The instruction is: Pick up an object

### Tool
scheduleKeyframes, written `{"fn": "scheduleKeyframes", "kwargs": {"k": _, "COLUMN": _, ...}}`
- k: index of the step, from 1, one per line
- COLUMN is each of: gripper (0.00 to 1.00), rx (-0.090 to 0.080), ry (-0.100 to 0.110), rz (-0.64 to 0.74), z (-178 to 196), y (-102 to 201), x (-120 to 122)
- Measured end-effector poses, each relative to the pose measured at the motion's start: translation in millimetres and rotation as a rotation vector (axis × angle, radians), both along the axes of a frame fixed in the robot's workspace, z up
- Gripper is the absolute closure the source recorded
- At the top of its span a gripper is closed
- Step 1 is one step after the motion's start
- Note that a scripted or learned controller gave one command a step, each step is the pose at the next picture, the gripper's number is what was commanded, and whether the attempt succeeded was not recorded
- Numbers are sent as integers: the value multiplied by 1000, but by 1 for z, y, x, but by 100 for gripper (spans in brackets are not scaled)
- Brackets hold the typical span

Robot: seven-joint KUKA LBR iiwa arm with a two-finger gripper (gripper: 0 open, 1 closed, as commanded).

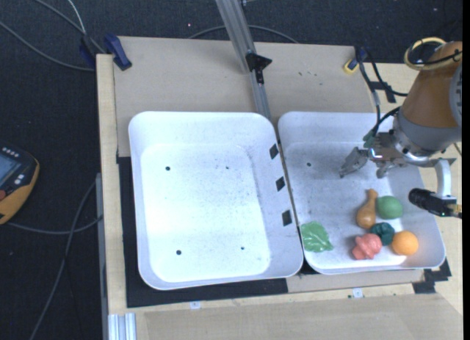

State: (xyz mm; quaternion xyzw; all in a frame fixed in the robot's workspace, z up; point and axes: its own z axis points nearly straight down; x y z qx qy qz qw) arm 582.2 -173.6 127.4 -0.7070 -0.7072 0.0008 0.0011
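The grey arm with the orange band (433, 96) reaches in from the right, over the right-hand shallow white plastic bin (323, 147). Its jaws (365, 162) hang above the upper middle of that bin, spread open with nothing between them; one dark finger points left toward bare bin floor.

The toys lie in a cluster at the bin's lower right corner, below and to the right of the jaws and clearly apart from them. Nearest is an orange-brown gourd-shaped toy (366, 209), with a round green toy (390, 207) just beside it on the right. Below these sit a dark teal lump (381, 230), a pink knobbly toy (366, 246) and an orange ball (405, 243), close together. A flat green leafy piece (316, 237) lies at the bin's lower left edge, near the divide between the bins.

The left-hand white bin (147, 133) rests beside it on the wooden desk (183, 74).
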Motion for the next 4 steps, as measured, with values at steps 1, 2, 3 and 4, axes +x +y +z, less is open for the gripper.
{"fn": "scheduleKeyframes", "kwargs": {"k": 1, "gripper": 100, "rx": -1, "ry": -5, "rz": 0, "z": 13, "y": 0, "x": 1}}
{"fn": "scheduleKeyframes", "kwargs": {"k": 2, "gripper": 100, "rx": -2, "ry": -7, "rz": 0, "z": 57, "y": -5, "x": 5}}
{"fn": "scheduleKeyframes", "kwargs": {"k": 3, "gripper": 100, "rx": -1, "ry": -9, "rz": 1, "z": 117, "y": 3, "x": 5}}
{"fn": "scheduleKeyframes", "kwargs": {"k": 4, "gripper": 100, "rx": -1, "ry": -5, "rz": 0, "z": 138, "y": 3, "x": 5}}
